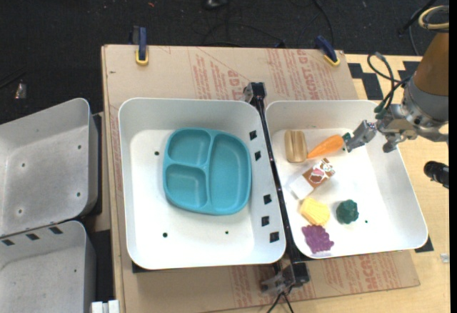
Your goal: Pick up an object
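The right bin [400, 183] holds several toy foods: a tan bread loaf [295, 146], an orange carrot [326, 146], a brown-and-white cake piece [318, 174], a yellow lump [315, 211], a dark green broccoli [347, 211] and purple grapes [318, 238]. My gripper [374, 140] hangs over the bin's upper right part, just right of the carrot's tip. It is open, with nothing between its fingers. The left finger [357, 137] sits close to the carrot's right end.
The left bin [143, 233] holds a teal divided plate [208, 170]. A black divider bar [270, 176] runs between the bins. Grey metal trays [43, 161] lie off the bench at the left. The arm's orange band [433, 68] rises at the right edge.
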Action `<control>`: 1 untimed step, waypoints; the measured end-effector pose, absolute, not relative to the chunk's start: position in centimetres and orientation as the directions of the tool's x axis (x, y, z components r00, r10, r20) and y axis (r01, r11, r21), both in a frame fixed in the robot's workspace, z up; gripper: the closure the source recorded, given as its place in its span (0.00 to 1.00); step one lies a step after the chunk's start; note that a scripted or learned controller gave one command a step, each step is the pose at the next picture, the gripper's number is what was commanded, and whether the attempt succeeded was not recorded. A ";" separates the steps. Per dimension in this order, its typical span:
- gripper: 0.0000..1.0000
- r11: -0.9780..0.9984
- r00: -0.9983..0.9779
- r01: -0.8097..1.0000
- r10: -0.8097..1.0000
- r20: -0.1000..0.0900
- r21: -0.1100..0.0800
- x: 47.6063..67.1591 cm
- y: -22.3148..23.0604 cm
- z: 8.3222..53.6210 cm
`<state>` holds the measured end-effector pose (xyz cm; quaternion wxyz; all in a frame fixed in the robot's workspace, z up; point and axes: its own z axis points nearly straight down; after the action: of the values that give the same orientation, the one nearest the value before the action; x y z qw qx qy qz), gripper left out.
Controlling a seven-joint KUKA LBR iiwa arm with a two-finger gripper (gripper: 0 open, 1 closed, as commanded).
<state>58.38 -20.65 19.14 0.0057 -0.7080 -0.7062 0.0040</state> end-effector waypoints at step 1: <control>0.00 0.001 -0.001 1.000 1.000 -0.001 0.000 58.7 -20.6 20.1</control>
<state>58.70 -20.58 20.05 -0.0001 -0.7068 -0.7074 0.0003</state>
